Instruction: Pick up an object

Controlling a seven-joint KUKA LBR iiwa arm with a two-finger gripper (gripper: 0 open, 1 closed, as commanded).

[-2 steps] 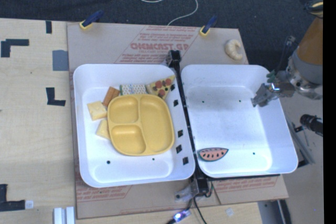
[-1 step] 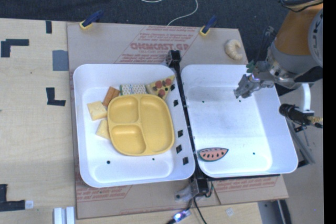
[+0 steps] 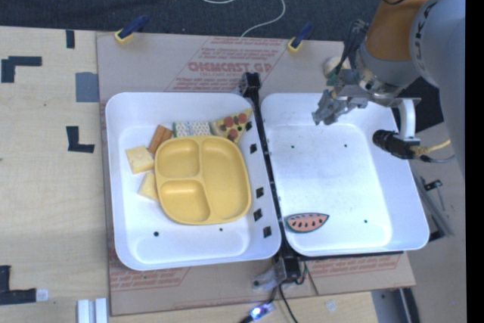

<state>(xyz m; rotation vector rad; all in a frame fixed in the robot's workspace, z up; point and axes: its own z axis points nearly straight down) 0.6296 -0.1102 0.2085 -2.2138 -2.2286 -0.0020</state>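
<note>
Presently, the arm (image 3: 412, 19) enters from three o'clock and carries its gripper (image 3: 327, 114) over the one-o'clock corner of the right bin (image 3: 393, 234). Whether the gripper is parted or closed cannot be told from this view; nothing is seen clamped in it.

The right bin holds a watermelon slice (image 3: 306, 222), lying flat near its six-o'clock edge, toward seven o'clock. It sits well apart from the gripper, with bare white floor between them.

The left bin (image 3: 128, 238) holds a yellow divided plate (image 3: 203, 179) at its centre. Crowded along the plate's nine-to-twelve o'clock side are a pale cracker (image 3: 139, 159), a brown biscuit (image 3: 159, 138), a second pale piece (image 3: 147, 186) partly under the plate's rim, and a speckled piece (image 3: 191, 128). A pizza slice (image 3: 233, 122) lies at the plate's one o'clock, just beside the black divider (image 3: 261, 163) between the bins.

Both bins rest on a cardboard sheet (image 3: 219, 60), held by two clips (image 3: 131, 28) at twelve o'clock. A white cable (image 3: 242, 0) loops across the dark floor beyond.
</note>
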